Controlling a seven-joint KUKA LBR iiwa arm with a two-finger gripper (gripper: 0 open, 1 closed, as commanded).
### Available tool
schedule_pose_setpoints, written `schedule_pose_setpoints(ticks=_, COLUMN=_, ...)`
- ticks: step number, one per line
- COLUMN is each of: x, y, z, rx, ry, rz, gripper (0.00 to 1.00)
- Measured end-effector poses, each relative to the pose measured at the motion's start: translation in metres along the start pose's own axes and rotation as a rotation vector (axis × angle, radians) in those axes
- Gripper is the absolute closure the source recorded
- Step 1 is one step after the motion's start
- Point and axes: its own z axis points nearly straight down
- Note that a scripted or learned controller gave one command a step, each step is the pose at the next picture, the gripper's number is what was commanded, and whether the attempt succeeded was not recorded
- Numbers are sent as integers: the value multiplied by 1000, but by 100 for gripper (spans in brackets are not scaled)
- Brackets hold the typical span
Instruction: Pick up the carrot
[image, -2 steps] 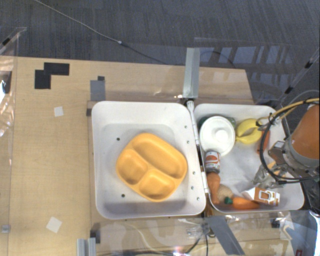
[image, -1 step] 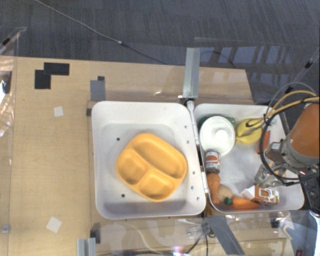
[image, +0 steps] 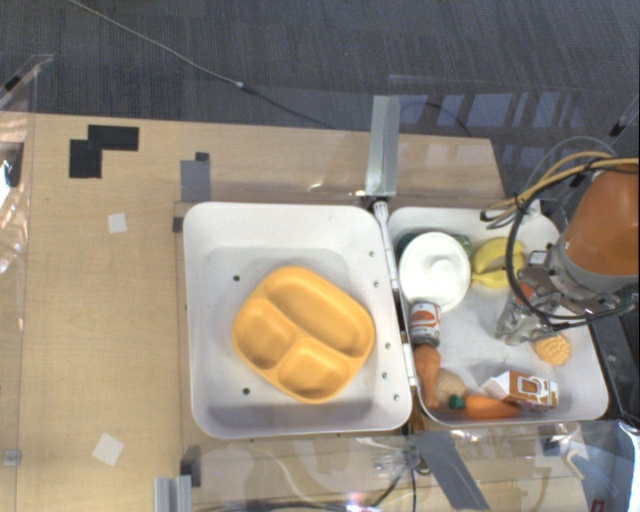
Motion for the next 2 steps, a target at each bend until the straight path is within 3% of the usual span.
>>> schedule_pose_setpoints(ticks=1, x=34, y=38, z=-2, rx=-2, ry=1, rz=-125, gripper=100)
schedule_pose_setpoints(ticks=2, x=33, y=38, z=-2, rx=-2, ry=1, rz=-125, gripper=0)
